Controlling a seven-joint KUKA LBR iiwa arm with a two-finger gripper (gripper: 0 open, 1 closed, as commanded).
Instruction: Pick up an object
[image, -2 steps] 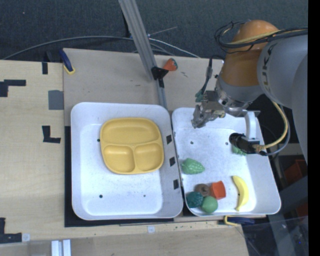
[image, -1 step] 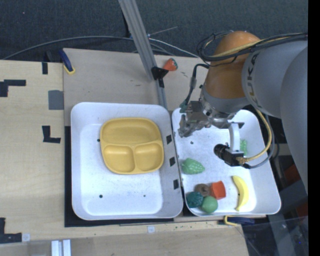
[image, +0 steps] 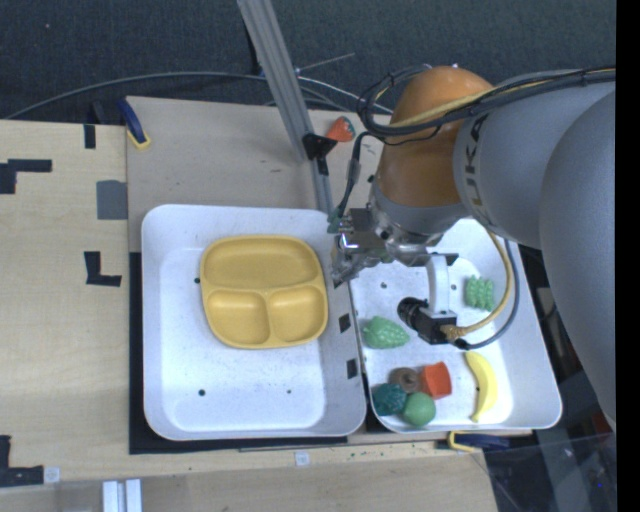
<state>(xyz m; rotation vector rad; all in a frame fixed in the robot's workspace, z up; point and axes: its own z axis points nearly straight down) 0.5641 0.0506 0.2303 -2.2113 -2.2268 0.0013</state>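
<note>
Apparently nothing picked yet: two-finger gripper (image: 348, 252) hangs mid-frame at left edge of right shallow white bin (image: 530, 402), grip state unclear; green lumpy toy (image: 385, 332) lies nearby.

The left bin (image: 165, 400) and the right bin (image: 543, 398) are sitting side by side on the table (image: 220, 150). A blue-and-yellow clamp (image: 134, 124) is sitting at its far left corner; black tape marks (image: 98, 268) are lying left of the bins.

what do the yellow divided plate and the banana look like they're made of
Yellow plate: likely moulded plastic, matte; even colour, soft rounded compartment ridges. Banana: probably a plastic toy, smooth; flat uniform yellow, though rubber or foam is possible.
</note>
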